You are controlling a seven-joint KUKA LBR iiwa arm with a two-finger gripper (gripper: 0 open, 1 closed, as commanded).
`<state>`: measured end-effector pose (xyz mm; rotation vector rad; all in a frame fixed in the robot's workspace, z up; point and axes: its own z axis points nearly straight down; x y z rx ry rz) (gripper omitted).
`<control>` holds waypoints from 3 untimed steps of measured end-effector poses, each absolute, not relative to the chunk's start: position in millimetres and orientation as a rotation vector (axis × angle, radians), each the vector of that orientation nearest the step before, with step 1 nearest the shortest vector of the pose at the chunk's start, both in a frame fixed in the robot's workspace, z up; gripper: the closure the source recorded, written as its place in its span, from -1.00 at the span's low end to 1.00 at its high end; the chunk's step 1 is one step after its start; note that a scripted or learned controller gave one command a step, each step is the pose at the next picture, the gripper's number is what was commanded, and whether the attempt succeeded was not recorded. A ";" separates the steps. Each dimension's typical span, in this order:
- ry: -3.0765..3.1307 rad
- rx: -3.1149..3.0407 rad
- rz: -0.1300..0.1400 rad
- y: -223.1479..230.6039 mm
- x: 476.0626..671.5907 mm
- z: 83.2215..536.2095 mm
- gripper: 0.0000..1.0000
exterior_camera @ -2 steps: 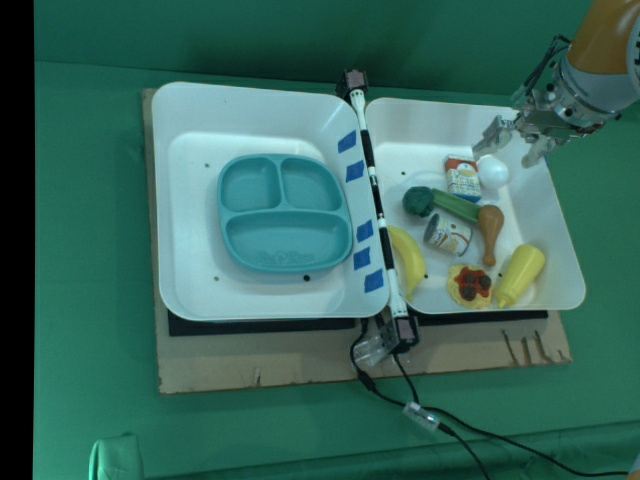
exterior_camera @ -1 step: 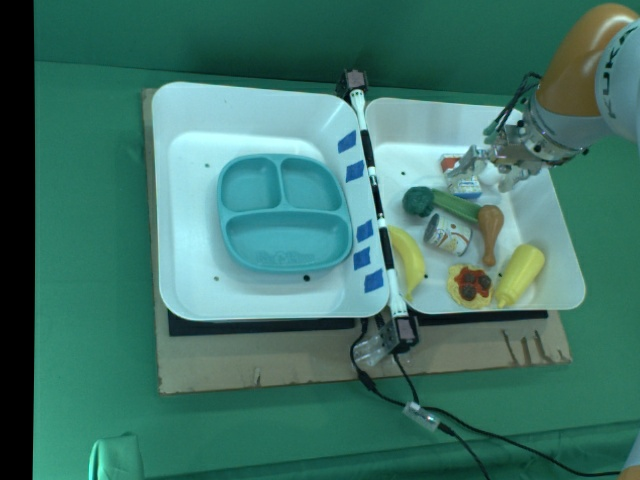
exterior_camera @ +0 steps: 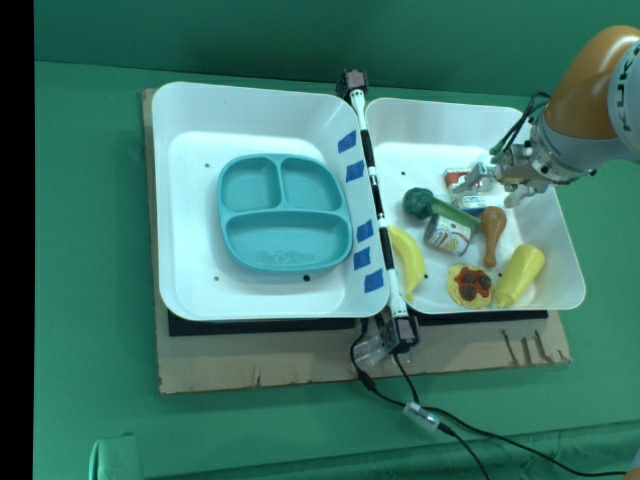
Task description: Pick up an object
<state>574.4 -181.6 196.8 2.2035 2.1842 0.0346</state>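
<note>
White bins, two side by side on the surface (exterior_camera: 90, 218). Left bin (exterior_camera: 190, 118) has a teal divided plate (exterior_camera: 283, 214) in it, nothing else you'd pick. Right bin (exterior_camera: 560, 268) carries all the candidates: banana (exterior_camera: 407, 259) by the divider, broccoli (exterior_camera: 425, 204), small can (exterior_camera: 447, 235), drumstick (exterior_camera: 492, 231), yellow bottle (exterior_camera: 520, 273), small pizza (exterior_camera: 471, 285), plus a red-and-white item (exterior_camera: 458, 179) near the far side.

Your hand (exterior_camera: 497, 175) sits over the far right part of the right bin, near the red-and-white item and above the drumstick. Can't tell from this angle how its tips stand, too small and cluttered. Nothing visibly between them.

Progress call: pick not done. Every item looks to be lying on the bin floor, none lifted. You're at approach or descent at best; grasp and lift both left. Closest targets look like the red-and-white item or the drumstick.
</note>
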 end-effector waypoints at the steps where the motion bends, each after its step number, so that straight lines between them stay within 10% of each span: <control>1: 2.169 2.201 0.045 -184.0 576.8 212.7 1.00; 2: 2.169 2.201 0.046 -184.0 576.8 212.8 -1.00; 3: 2.187 2.209 0.026 -176.2 542.1 192.8 -1.00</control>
